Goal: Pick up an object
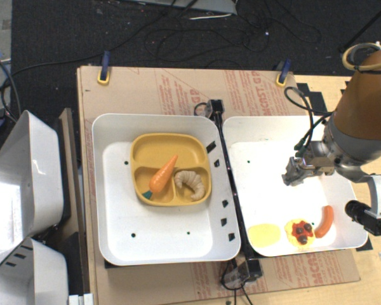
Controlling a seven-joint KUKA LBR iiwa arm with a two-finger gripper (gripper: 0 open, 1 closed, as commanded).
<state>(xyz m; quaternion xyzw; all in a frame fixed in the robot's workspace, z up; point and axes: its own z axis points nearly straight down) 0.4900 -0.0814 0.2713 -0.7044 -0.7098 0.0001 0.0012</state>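
Note:
In the right bin (267,132) lie a flat yellow disc (264,235), a small pizza-like piece with red and dark toppings (300,230) and an orange sausage (324,221), all near the front wall. My gripper (293,173) hangs over the middle of that bin, above and behind these pieces and apart from them. In the left bin (114,227) a yellow divided plate (197,146) holds an orange carrot (163,174) and a pale shrimp (190,183).
The arm's grey and orange body (362,107) covers the right bin's far right side. A black divider with clips (225,170) runs between the bins. White tubs (22,189) stand off the bench at the left. Cables lie behind the bench.

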